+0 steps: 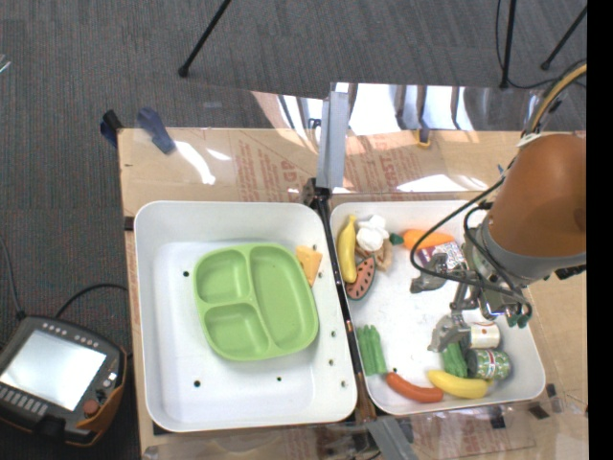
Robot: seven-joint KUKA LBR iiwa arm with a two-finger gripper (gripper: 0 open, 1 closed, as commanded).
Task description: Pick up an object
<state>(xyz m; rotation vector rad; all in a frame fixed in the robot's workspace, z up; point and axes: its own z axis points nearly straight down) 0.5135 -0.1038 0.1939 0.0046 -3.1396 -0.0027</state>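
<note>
Toward the lower right of the frame, the gripper (450, 335) is hanging low inside the right bin (407, 300), just above a green object (454, 359) lying beside a can (489, 363) and a yellow banana (460, 384). Descending squarely over one item, clear of its neighbours, is looking wisest. Whether the jaws are standing wide or narrow I cannot tell, nor whether anything is being held.

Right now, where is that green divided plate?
The green divided plate lies in the left white bin, near its middle, with a yellow wedge at its upper right edge.
</note>
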